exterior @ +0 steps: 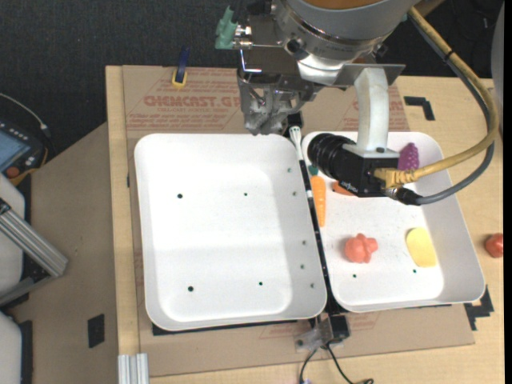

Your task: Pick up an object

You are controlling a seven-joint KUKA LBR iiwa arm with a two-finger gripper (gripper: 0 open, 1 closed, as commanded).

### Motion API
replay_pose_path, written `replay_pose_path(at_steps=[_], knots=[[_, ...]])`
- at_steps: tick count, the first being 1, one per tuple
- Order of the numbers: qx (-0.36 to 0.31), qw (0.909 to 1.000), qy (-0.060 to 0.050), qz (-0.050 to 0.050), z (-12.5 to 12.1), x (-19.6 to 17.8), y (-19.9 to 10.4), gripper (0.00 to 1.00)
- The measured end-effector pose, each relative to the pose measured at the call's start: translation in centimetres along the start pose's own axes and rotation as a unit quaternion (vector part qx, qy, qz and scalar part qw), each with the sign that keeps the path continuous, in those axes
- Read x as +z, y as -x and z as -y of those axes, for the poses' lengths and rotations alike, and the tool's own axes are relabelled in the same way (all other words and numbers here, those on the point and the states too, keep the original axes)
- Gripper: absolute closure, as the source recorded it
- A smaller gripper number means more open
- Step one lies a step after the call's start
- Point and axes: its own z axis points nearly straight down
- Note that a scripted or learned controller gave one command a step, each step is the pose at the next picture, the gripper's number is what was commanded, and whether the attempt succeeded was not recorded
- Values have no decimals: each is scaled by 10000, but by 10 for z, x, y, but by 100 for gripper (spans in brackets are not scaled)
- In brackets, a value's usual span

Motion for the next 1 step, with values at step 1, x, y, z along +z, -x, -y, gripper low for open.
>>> replay_pose_path(at_steps=[1], knots=[[20, 10000, 22, -4, -24, 1, 0, 100]])
